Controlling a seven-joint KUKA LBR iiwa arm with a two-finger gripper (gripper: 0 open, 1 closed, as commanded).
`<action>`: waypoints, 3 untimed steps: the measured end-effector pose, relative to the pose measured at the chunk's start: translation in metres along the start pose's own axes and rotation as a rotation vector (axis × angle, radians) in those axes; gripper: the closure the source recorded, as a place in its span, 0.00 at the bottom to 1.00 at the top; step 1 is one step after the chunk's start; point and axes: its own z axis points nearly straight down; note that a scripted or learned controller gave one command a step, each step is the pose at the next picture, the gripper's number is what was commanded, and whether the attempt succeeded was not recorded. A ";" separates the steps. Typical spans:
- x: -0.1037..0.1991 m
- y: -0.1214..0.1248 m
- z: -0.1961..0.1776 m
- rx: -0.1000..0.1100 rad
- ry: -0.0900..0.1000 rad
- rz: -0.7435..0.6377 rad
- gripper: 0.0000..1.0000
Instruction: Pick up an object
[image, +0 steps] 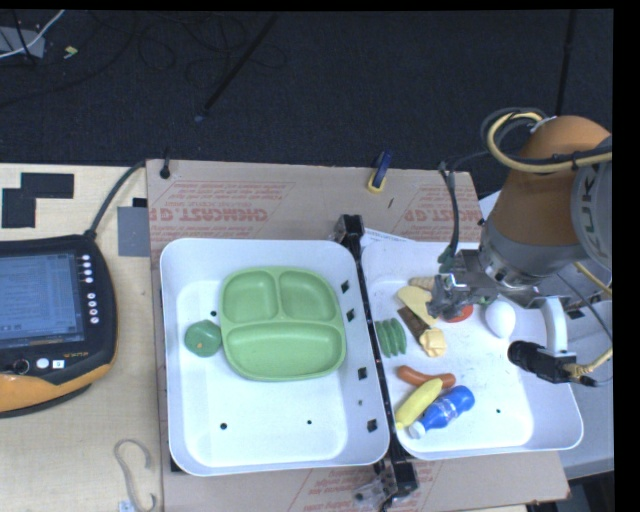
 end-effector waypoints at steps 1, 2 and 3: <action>0.051 -0.022 -0.010 0.000 0.001 -0.002 1.00; 0.105 -0.047 -0.011 0.001 0.001 -0.003 1.00; 0.125 -0.075 -0.010 0.002 -0.001 0.000 1.00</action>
